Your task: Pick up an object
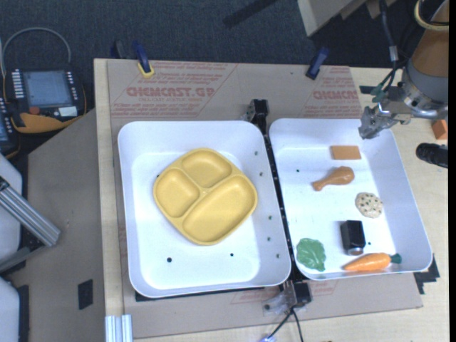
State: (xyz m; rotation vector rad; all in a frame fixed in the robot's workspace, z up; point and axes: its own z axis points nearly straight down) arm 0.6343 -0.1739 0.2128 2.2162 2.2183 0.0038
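Toys lie scattered in the right bin point(406, 191): a tan cracker slab point(345, 152) near the far wall, a drumstick point(333, 179) just below it, a speckled cookie point(368, 204), a small black block point(352, 236), a green leafy piece point(311, 254) and a carrot point(368, 263) against the near wall. The left bin point(139, 212) bears a yellow divided plate point(206, 194).

Above the far right corner of the right bin hangs the gripper point(372, 123), clear of every toy; nothing sits between its fingers, and whether they are spread or closed I cannot tell from this slant.

All the pieces look like light, hard plastic play food, probably smooth and a little slippery, not fragile. The cracker slab, nearest the gripper, is thin and flat, so it likely offers little to pinch except across its short edges. The drumstick seems the kinder target: gripping across its narrow shank, well apart from the bin wall, should hold it. The black block is stiff and square-sided, also easy to clamp. The carrot, touching the near wall, leaves little finger room.
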